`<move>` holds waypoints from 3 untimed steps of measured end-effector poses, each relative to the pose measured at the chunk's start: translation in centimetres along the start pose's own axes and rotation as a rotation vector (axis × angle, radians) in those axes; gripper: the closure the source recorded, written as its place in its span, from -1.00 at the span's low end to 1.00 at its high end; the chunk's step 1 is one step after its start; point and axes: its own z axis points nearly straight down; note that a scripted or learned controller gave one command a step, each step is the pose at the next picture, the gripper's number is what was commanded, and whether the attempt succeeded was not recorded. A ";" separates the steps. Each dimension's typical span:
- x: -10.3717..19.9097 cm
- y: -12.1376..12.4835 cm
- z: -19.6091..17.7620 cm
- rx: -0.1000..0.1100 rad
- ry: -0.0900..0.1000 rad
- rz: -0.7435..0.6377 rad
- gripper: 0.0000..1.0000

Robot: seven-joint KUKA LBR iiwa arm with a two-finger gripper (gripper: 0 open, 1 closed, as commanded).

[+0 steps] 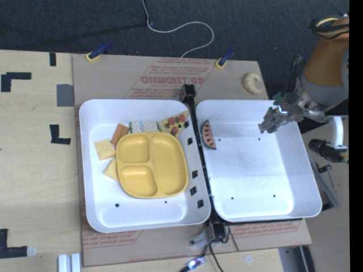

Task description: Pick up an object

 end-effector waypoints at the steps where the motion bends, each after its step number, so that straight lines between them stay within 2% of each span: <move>1: 5.1 1.9 -0.9 0.002 0.002 -0.005 1.00; 2: 9.7 2.6 -0.7 0.003 0.000 -0.004 1.00; 3: 15.6 4.3 0.8 0.004 0.001 -0.005 1.00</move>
